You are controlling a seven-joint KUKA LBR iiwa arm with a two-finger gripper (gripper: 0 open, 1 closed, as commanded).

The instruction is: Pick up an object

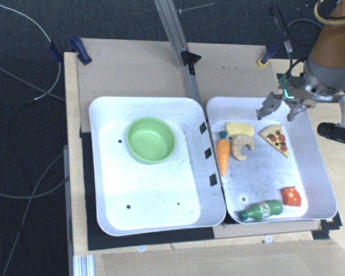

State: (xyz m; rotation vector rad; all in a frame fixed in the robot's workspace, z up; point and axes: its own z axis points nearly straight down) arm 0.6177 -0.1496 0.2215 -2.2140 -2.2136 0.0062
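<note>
- End effector point(280, 109) hovering over right bin's point(316, 148) far edge, fingers spread, gripping nothing.
- Pizza slice point(275, 139) lying just below, long axis slanting toward near-right.

We can read no text, label, brand, number or sign anywhere on the bench. The green bottle point(260, 210) in the right bin point(316, 154) has a pale band around its middle, but it is too small and blurred to make out.

The grey arm reaches in from the right, its claw point(280, 110) spread open, holding nothing.
</note>
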